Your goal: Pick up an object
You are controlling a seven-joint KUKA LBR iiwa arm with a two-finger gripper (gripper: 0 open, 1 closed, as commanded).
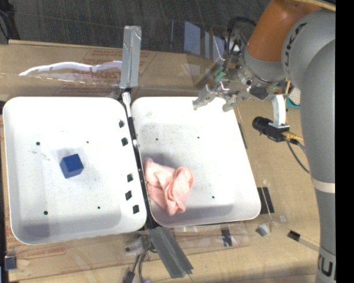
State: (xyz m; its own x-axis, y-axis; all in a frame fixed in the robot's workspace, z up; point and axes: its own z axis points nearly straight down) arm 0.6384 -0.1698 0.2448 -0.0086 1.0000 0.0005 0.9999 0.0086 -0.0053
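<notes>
A crumpled pink cloth (169, 187) lies in the right bin (224, 140), against its left wall near the front. A small blue cube (72, 165) sits in the left bin (23, 134), a little left of its middle. My gripper (214, 102) hangs over the back edge of the right bin, far behind the cloth. Its two fingers stand apart, with nothing between them.
A grey divider strip (131, 58) runs up from between the bins at the back. Cardboard (65, 63) underlies both bins, with a clear plastic wrapper (71, 71) behind the left bin. The arm's grey body (318, 134) fills the right side.
</notes>
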